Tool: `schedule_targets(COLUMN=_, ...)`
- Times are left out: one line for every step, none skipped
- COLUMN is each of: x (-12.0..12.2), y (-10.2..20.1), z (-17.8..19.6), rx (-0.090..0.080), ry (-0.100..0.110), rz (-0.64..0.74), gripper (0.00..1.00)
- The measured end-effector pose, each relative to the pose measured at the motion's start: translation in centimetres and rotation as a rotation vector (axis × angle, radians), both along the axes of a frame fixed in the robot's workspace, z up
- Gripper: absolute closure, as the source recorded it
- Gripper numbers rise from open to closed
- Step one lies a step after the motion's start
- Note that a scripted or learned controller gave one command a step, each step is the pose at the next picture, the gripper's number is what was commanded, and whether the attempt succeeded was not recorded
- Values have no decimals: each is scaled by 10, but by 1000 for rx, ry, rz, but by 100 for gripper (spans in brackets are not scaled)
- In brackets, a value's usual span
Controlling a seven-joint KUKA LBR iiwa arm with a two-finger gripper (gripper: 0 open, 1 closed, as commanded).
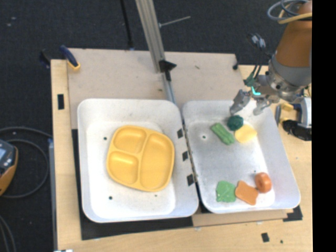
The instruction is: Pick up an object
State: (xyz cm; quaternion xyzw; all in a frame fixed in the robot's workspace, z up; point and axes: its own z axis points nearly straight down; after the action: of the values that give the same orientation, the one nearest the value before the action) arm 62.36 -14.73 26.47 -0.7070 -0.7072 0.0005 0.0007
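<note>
On the wooden worktop [115,72] we see at the left a shallow white bin [94,193] with a smooth yellow plastic plate of three compartments [140,157]. In the right white bin [207,193] lie a long green piece [222,133], a dark green round ball [235,123], a pale yellow lump [245,135], a flat green piece [226,191], an orange flat shape [246,193] and an orange-red cylinder [263,182]. The pincer [250,104] hangs open just above the ball, holding nothing.
</note>
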Motion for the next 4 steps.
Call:
schedule_targets(x=1, y=0, z=2, rx=-1, ry=-3, rz=0, gripper=0)
schedule_targets(x=6, y=-8, z=-45, rx=-2, ry=-1, rz=0, gripper=0)
schedule_targets(x=8, y=-3, z=-88, rx=-1, ry=0, rz=1, gripper=0)
schedule_targets(x=9, y=-8, z=-150, rx=-2, ry=1, rz=-1, gripper=0)
